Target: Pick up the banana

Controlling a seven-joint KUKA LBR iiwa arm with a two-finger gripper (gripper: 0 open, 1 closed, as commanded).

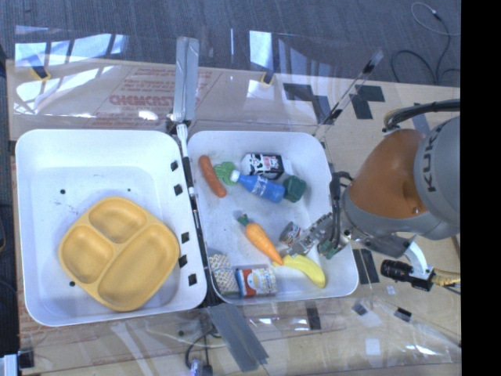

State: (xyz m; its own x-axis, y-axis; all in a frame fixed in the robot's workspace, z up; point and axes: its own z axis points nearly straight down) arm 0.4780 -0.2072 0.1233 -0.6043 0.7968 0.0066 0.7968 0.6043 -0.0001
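The banana [307,269] lies in the right bin [313,149], near its lower right corner, just right of the carrot [261,241] and above and to the right of the small can [254,281]. The pincer [307,240] hangs just above the banana's upper end, close to it or touching; whether it is open or closed cannot be told. The yellow divided plate [117,251] sits in the left bin [47,151].

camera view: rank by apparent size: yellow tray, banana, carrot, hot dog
1. Yellow three-compartment plastic tray, by far the largest.
2. Orange toy carrot and yellow banana look alike; unranked.
3. Red-orange toy hot dog, slightly smaller.
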